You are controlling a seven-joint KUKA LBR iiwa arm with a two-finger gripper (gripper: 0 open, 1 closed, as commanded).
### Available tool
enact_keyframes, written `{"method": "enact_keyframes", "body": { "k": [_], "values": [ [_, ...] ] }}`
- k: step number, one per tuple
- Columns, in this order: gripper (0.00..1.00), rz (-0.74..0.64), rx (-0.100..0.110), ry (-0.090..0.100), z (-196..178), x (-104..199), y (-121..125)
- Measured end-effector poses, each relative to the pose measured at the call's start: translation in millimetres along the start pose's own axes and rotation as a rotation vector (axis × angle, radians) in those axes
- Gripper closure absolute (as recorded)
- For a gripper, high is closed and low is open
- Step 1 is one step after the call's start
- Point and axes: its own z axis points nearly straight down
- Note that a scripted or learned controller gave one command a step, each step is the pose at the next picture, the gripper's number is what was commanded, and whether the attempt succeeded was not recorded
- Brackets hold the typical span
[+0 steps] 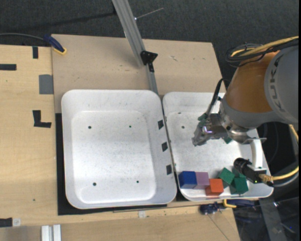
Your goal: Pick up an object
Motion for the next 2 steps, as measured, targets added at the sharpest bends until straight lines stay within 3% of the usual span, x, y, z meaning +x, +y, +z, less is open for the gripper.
{"method": "enact_keyframes", "body": {
  "k": [2],
  "values": [
    [1.0,-0.001,0.0,0.0,3.4,96.1,0.3]
  ]
}}
